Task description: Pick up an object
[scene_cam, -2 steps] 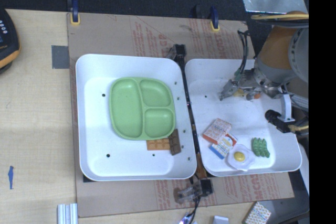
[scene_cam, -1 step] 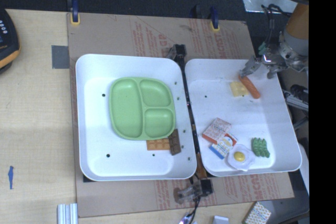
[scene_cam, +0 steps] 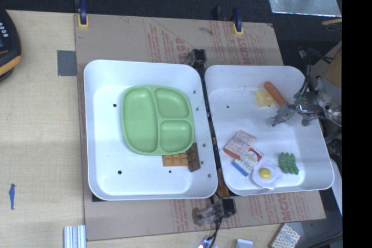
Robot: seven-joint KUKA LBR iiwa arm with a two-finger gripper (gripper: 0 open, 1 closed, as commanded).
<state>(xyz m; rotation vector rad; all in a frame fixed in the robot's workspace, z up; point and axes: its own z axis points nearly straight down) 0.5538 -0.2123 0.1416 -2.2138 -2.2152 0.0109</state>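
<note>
The right bin [scene_cam: 232, 81] holds an orange sausage-shaped piece [scene_cam: 274, 93] next to a yellow block [scene_cam: 263, 99], a red and white packet [scene_cam: 240, 144], a small blue piece [scene_cam: 240, 168], a toy fried egg [scene_cam: 265, 173] and a green broccoli piece [scene_cam: 288, 163]. My gripper [scene_cam: 283, 117] hangs at the right side of this bin, just below the orange piece, its grey fingers pointing left and down. Nothing shows between them.
The left bin [scene_cam: 102, 125] holds a green divided plate [scene_cam: 157, 119] with an orange and brown brick [scene_cam: 181, 159] at its lower edge. Cardboard lies under both bins, held by clamps [scene_cam: 237, 20] at the back. A yellow and black device [scene_cam: 7, 43] sits far left.
</note>
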